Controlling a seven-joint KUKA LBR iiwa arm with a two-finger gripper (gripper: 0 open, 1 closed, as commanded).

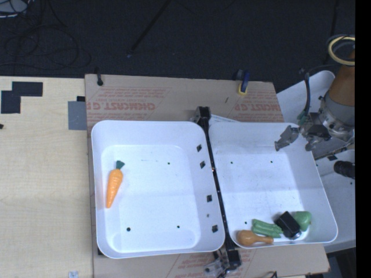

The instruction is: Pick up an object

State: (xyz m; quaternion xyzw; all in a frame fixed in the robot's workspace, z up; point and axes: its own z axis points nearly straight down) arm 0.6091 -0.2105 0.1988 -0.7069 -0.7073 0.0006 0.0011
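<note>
Over the right bin (pixel 324 190) with four objects, one gripper (pixel 301 138) hangs spread wide, holding nothing

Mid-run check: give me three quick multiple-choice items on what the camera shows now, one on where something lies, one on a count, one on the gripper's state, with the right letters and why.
1. Where does the carrot lie?
A. Left bin, near its left wall
B. Right bin, near corner
C. On the cardboard outside the bins

2. How many things lie in the right bin?
A. One
B. Four
C. Seven

3. What is the gripper doing?
A. Clamped on the carrot
B. Pressed into the pile
C. Over the right bin's far right edge, holding nothing

Answers:
1 A: the carrot sits alone in the left bin, close to the left wall.
2 B: a tan pear-shaped piece, a green pod, a black block and a green piece cluster in the near right corner.
3 C: nothing shows at the gripper, and it is apart from the pile.
</note>
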